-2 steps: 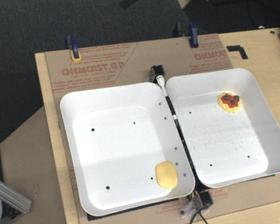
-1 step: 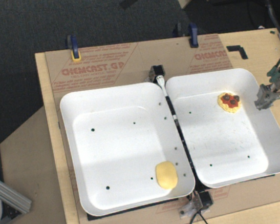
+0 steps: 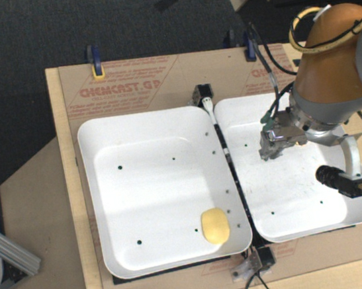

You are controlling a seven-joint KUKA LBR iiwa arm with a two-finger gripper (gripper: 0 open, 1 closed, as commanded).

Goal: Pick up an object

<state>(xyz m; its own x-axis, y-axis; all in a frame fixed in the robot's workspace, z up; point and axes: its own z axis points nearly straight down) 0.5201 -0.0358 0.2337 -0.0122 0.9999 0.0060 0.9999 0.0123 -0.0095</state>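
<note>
Pale yellow object (image 3: 215,226), smooth, rounded, lies in left bin (image 3: 109,204), well down-left of gripper (image 3: 270,150); gripper over right bin (image 3: 299,221), jaw state cannot be told

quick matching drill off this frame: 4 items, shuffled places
Items:
1. yellow object
2. gripper
3. black bar
4. blue clamp

Places:
A. over the right bin
B. far edge of the board
C. near right corner of the left bin
D. between the two bins

Pairs: 1-C, 2-A, 3-D, 4-B
</note>
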